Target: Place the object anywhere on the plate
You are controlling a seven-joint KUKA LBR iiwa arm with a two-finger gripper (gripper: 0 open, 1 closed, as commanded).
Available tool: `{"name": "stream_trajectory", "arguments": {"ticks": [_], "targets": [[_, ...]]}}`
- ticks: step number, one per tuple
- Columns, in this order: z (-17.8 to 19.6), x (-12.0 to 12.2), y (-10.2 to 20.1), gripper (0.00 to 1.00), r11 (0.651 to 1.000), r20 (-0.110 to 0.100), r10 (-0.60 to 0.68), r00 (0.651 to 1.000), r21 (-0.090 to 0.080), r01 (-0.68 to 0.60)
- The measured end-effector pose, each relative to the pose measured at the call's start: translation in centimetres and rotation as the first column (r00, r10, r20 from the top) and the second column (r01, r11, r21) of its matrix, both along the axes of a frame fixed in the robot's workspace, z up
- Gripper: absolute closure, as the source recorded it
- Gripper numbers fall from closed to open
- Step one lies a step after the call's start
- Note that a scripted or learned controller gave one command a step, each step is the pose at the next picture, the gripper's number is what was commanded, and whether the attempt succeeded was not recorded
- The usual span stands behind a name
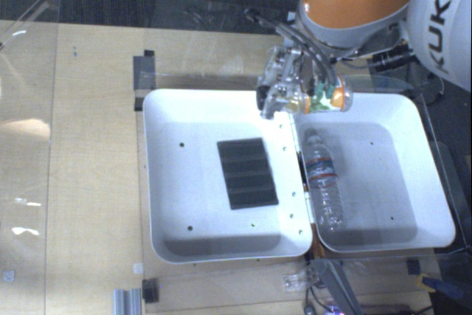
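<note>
The pincer [284, 94] hung over the seam between the bins, pinching a small clear jar [324, 98] with orange and green inside. The black plate [248, 172] lay in the left bin [166, 158], bare. A bottle [324, 184] lay in the right bin [413, 158]. Carrying over and lowering remained.

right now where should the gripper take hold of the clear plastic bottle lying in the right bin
Probably across the ribbed middle of the clear plastic bottle, coming straight down. It lies flat, lengthwise against the right bin's left wall, so the fingers should straddle its narrow width.
</note>
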State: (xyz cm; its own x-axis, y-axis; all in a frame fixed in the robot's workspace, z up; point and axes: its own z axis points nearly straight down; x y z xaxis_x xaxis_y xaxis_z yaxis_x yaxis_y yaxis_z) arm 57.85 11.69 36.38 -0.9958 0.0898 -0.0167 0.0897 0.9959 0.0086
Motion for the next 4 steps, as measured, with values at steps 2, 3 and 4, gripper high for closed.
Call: {"name": "stream_trajectory", "arguments": {"ticks": [2,3,4], "targets": [[-4.3,0.0,-3.6,1.00,0.942,-0.010,0.335,0.942,-0.007,-0.335],[-3.1,0.1,-3.5,1.00,0.943,-0.001,0.334,0.943,-0.006,-0.334],[-1.9,0.3,-3.3,1.00,0.943,0.008,0.332,0.943,-0.005,-0.332]]}}
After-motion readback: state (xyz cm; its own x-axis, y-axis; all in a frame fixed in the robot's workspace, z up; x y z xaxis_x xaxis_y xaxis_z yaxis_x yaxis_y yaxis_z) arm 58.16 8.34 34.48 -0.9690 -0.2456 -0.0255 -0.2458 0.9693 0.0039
